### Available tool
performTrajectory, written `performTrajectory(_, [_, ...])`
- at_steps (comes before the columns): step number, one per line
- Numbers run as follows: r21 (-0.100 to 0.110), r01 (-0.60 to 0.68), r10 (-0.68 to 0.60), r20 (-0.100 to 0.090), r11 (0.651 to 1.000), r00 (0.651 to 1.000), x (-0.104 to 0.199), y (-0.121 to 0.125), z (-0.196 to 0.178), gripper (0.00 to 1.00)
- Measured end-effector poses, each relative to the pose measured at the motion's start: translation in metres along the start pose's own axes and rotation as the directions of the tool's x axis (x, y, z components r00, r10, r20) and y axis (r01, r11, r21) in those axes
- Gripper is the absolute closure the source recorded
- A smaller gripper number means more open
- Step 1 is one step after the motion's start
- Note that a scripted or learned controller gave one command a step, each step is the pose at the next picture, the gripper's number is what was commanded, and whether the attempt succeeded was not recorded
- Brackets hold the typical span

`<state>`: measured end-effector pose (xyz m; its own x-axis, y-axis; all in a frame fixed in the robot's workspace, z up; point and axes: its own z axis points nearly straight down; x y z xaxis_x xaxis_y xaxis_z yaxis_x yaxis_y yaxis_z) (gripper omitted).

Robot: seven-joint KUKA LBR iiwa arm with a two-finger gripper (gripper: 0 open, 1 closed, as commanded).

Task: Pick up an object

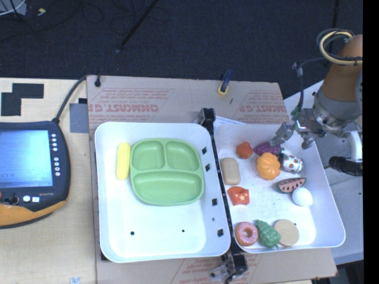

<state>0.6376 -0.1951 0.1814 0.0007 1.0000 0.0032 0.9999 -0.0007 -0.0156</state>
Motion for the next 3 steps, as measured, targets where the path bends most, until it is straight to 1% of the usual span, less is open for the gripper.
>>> performTrajectory(1, [-0.015,0.002,-0.002,0.003,1.000,1.000,0.000,0.003,-0.010,0.00])
performTrajectory(2, [-0.011,0.002,-0.002,0.002,1.000,1.000,0.009,0.003,0.040,0.00])
performTrajectory(3, [-0.013,0.006,-0.006,0.003,1.000,1.000,0.011,0.004,0.092,0.00])
